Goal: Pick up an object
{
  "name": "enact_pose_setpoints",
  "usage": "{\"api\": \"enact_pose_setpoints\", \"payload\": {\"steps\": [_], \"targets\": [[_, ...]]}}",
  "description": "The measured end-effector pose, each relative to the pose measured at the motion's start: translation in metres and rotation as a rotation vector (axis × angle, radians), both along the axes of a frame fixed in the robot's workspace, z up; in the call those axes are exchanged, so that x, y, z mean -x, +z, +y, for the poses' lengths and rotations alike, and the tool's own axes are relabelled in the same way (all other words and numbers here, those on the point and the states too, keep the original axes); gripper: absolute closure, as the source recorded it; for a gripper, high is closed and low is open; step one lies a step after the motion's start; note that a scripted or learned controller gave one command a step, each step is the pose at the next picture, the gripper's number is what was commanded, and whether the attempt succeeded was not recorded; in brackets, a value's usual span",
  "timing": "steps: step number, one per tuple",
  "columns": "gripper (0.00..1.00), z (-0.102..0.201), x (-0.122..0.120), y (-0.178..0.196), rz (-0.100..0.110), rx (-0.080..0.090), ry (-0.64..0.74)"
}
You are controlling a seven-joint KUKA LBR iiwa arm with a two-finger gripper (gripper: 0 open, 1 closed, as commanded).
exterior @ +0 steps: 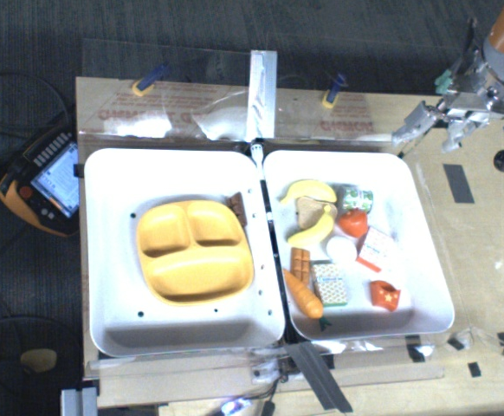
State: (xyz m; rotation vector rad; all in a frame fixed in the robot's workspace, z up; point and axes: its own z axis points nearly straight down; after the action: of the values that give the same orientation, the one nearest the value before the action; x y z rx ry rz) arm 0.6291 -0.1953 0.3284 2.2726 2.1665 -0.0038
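The right bin (425, 232) holds several toy foods: a yellow banana (307, 189), a green can (356, 200), a red tomato (352, 224), a white round piece (341, 250), a white and red carton (377, 250), a small red piece (384, 295), a green patterned box (330, 285) and an orange carrot (305, 295). My gripper (430, 134) hangs at the upper right, beyond the right bin's far right corner, over the bench. Its fingers are spread open with nothing between them.
A yellow divided plate (196, 250) lies in the left bin (113, 319), with a small brown piece (236, 205) at its far right corner. A metal divider (262, 94) stands behind the bins. A handheld pendant (48, 180) lies left of the bench.
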Motion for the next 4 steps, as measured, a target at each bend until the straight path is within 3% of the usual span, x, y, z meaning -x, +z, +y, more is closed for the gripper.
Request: {"api": "enact_pose_setpoints", "payload": {"steps": [1, 2, 3, 4], "targets": [[0.0, 0.024, -0.016, -0.149, 0.002, -0.001, 0.03], [0.0, 0.011, -0.007, -0.229, -0.007, -0.001, -0.091], [0.0, 0.035, 0.016, -0.235, -0.019, 0.003, -0.028], [0.0, -0.011, 0.003, -0.235, -0.016, 0.001, 0.138]]}}
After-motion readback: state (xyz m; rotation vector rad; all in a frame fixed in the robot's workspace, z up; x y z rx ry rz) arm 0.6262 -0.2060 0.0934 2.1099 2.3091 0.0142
